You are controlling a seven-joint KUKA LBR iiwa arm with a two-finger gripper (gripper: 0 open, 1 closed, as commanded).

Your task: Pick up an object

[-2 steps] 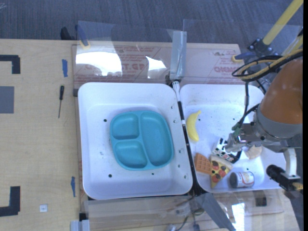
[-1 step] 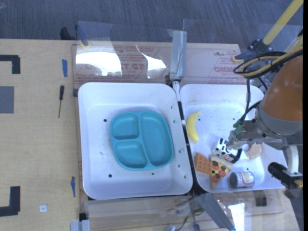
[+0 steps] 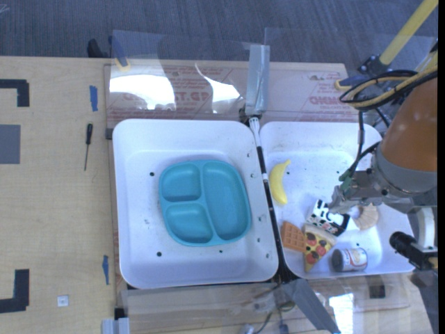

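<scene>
In the right bin lie a yellow banana, a black-and-white toy, a waffle piece, a pizza slice, a small silver can on its side and a beige lump. My gripper hangs low over the bin, just above and right of the black-and-white toy and left of the beige lump. The arm's wrist hides the tip, and I see nothing clearly held.
The left bin holds a teal divided plate. A raised wall separates the two bins. Clear plastic shields stand behind them. The arm's orange and grey body covers the right bin's right side.
</scene>
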